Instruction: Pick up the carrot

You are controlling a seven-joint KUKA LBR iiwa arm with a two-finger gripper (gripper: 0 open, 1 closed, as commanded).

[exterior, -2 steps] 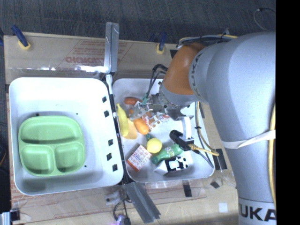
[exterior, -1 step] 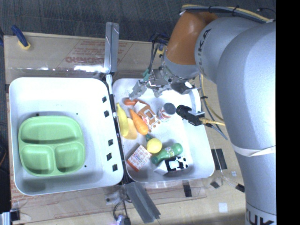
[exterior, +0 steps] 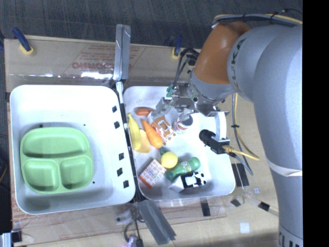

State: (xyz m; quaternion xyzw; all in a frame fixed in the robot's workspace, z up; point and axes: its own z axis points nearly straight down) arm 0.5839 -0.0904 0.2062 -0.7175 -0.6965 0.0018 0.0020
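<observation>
- The arm point(exterior: 267, 86), one only, comes in from the right and fills the upper right of the camera view, its orange band above the wrist.
- Two white bins sit side by side: the left bin point(exterior: 31, 99) bears one green divided tray point(exterior: 56, 159) with three compartments; the right bin point(exterior: 226, 179) holds all the small things.
- The gripper point(exterior: 172, 112) hangs low over the upper middle of the right bin, just above and to the right of the carrot. Whether it is parted or closed I cannot tell; the wrist and clutter hide it.
- One banana point(exterior: 136, 133) lies along the bin's left wall, touching the carrot's left side.
- One carrot point(exterior: 152, 133) lies in the upper left part of the right bin, its long axis running diagonally from upper left to lower right. It sits down and to the left of the gripper, very near. I judge the grasp should close across the short width, so the fingers need to line up crosswise to that diagonal.
- One green bottle-like toy point(exterior: 185, 167), one yellow lemon point(exterior: 169, 160), one small red-and-white carton point(exterior: 151, 174) and one black-and-white box point(exterior: 195, 180) lie lower in the bin, apart from the carrot.
- One small reddish item point(exterior: 143, 111) sits just above the carrot's upper end.
</observation>
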